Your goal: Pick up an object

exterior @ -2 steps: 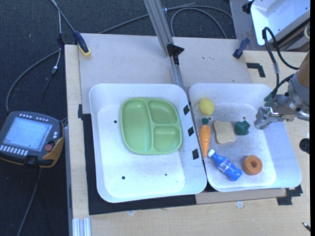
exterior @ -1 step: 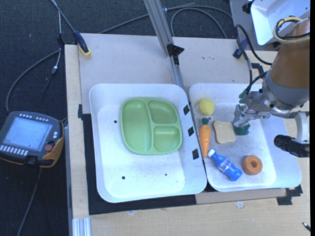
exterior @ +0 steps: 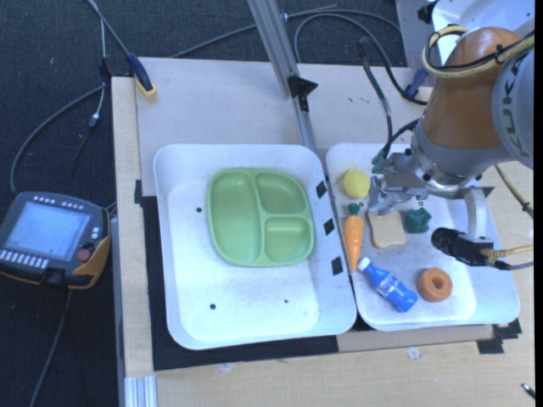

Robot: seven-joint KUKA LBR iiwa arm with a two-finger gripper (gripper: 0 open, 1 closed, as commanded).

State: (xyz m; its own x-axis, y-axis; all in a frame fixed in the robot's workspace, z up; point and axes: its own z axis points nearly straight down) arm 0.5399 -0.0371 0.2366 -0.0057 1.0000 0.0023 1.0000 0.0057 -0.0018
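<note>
- We counted two white bins side by side on the bench (exterior: 212, 100): the left bin (exterior: 254, 303) and the right bin (exterior: 479, 303).
- We saw one green plate (exterior: 259, 217) in the left bin. It had three parts.
- In the right bin we counted six small things: one yellow ball (exterior: 355, 182), one carrot (exterior: 353, 237), one slice of bread (exterior: 388, 231), one little teal thing (exterior: 417, 220), one blue bottle (exterior: 389, 285) and one donut (exterior: 436, 284).
- The carrot lay by the bin's left wall, with the yellow ball above it and the blue bottle below it.
- The gripper (exterior: 399, 195) was low over the right bin, right over the top of the bread, with the teal thing just beside it.
- We could not tell if the gripper was open or shut, or if it had hold of anything.
- The arm (exterior: 462, 100) hid the back part of the right bin.
- Big letters showed on the arm at the edge, cut off, so we could not read them.
- One hand controller (exterior: 47, 240) with a screen lay on the dark floor to the left, and one metal pole (exterior: 271, 32) stood behind the bins.
</note>
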